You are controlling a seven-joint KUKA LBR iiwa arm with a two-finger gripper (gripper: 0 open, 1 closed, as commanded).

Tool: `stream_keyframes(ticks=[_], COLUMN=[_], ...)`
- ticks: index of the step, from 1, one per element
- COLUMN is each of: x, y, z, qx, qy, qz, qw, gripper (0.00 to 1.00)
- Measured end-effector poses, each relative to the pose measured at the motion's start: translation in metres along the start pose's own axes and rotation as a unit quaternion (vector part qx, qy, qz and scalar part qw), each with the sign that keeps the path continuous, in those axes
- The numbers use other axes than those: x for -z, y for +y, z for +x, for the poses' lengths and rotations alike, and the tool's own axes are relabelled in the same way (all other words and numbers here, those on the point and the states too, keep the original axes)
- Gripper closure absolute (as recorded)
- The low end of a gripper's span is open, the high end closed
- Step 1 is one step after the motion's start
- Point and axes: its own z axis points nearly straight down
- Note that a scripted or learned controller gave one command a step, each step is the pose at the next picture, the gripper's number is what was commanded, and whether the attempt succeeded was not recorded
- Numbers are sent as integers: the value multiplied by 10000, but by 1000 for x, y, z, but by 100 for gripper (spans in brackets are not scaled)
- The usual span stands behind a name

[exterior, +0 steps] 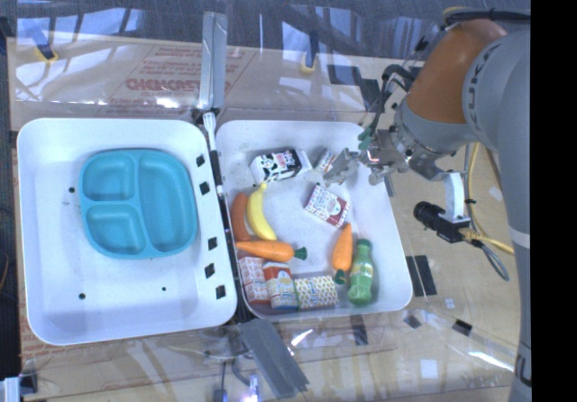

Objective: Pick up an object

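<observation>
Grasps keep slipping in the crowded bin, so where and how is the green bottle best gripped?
Grip the green bottle across its mid-body, coming straight down from above. It lies near the right bin's right wall, cap pointing up-view, with a carrot close on its left, so probably close the pincer across the narrow width, fingers sliding between carrot and wall.

Right bin [389, 211] crowded: black-and-white milk carton [276, 164] at top, red-white pouch [325, 204] mid, banana [260, 213] beside two carrots [264, 250] [342, 247], green bottle [361, 272] upright-ish at lower right, small boxes [288, 287] along bottom wall
</observation>
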Motion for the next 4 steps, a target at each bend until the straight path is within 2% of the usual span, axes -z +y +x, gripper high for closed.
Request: stream_keyframes(ticks=[1, 2, 3, 4], x=[-98, -97, -85, -85], y=[-8, -20, -19, -19], z=[5, -9, -11, -11], qx=[1108, 1686, 1701, 1702], qy=[-32, -34, -58, -59], qz=[-74, -99, -107, -106], qw=[9938, 9856, 9854, 9853], gripper=[0, 0, 100, 0])
